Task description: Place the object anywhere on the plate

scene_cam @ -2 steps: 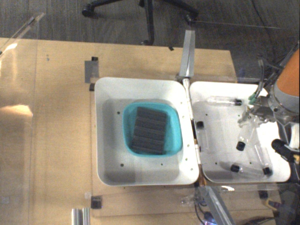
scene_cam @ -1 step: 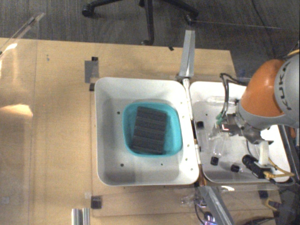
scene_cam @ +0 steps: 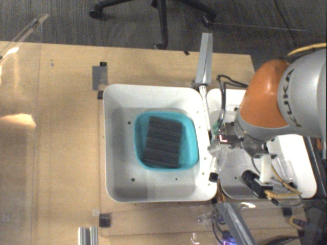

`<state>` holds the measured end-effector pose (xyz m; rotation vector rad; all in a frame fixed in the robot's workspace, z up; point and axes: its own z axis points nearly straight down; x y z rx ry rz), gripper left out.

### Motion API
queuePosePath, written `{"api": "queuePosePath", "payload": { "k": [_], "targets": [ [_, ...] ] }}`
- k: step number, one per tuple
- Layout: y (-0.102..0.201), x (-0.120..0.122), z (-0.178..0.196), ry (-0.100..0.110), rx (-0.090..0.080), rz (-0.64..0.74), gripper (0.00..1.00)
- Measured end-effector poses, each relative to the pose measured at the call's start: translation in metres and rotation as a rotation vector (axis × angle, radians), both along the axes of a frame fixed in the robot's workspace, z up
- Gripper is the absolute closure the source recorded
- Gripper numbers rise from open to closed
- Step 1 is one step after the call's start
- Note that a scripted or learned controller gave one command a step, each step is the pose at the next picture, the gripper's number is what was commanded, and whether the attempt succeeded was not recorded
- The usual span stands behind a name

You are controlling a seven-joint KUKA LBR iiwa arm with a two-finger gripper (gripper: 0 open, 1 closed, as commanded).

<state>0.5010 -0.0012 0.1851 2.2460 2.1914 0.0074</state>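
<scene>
A teal square plate (scene_cam: 190,148) lies in the middle of the left white bin (scene_cam: 118,142). A dark grey ridged block (scene_cam: 163,141) rests flat on the plate, slightly tilted, covering most of its centre. My arm, with its orange band (scene_cam: 263,98), hangs over the right bin (scene_cam: 232,180). The gripper (scene_cam: 220,138) sits below the wrist near the wall between the two bins, to the right of the plate and apart from the block. Cables and the wrist body hide much of it.
A metal bracket (scene_cam: 205,57) stands at the back between the bins. Small black clamps (scene_cam: 100,76) sit on the wooden bench. An office chair base (scene_cam: 161,9) is on the floor beyond.
</scene>
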Motion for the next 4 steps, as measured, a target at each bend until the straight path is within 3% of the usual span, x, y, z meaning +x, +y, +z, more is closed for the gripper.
{"api": "queuePosePath", "payload": {
  "k": [1,2,3,4],
  "targets": [
    [0.0,0.0,0.0,0.0,0.0,-0.001,0.0],
    [0.001,0.002,0.011,-0.005,0.001,0.003,1.0],
    [0.001,0.002,0.011,-0.005,0.001,0.003,0.0],
    [0.051,0.014,0.003,0.002,0.0,-0.008,0.0]
  ]
}}
